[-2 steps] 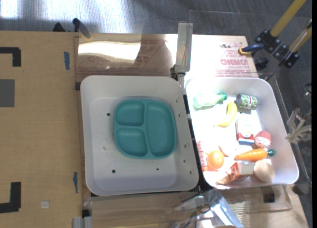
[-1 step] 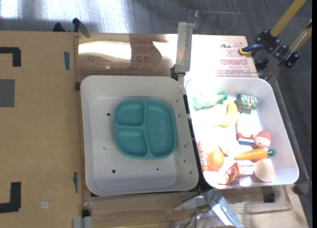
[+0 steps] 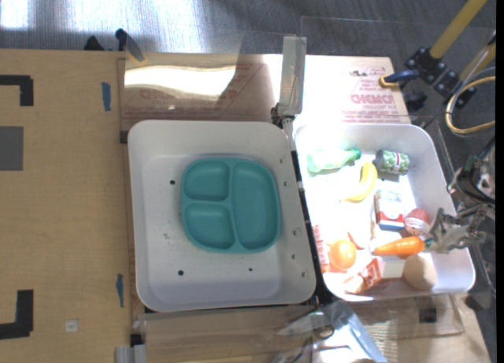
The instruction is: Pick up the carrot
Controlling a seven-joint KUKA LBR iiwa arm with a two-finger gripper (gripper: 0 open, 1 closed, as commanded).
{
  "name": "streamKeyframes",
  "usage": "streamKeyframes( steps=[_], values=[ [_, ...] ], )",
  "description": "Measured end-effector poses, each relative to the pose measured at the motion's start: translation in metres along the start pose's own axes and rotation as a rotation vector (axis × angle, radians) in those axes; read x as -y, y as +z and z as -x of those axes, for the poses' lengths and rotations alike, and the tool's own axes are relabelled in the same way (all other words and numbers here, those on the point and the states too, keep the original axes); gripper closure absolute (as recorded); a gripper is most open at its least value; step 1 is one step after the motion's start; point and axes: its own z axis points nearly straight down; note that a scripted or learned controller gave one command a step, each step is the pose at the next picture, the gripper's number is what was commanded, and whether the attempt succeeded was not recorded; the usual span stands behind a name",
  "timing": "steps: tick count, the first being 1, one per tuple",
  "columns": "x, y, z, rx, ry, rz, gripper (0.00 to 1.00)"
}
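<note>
one carrot [image 3: 398, 247], touching gripper [image 3: 442, 237], right bin [image 3: 441, 153]

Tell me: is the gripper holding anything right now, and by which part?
Cannot be told. The gripper sits at the carrot's right-hand end in the right bin, but a grip on it isn't visible.

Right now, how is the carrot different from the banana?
The carrot is orange and straight; the banana is yellow and curved. The carrot lies nearly level across the picture, low in the right bin, while the banana slants and sits higher up, nearer the middle. The gripper is right at the carrot's end, away from the banana. Both are long toy foods in the same bin.
</note>
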Motion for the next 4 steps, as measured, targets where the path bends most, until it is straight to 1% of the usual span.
streamKeyframes(
  steps=[1,2,3,4],
  values=[
    [-0.008,-0.134,-0.008,0.002,-0.075,-0.026,1.0],
    [0.042,-0.261,0.03,-0.002,-0.71,-0.02,1.0],
    [-0.004,-0.309,0.016,-0.006,-1.056,-0.017,1.0],
    [-0.004,-0.308,0.016,-0.004,-1.056,-0.014,0.0]
  ],
)
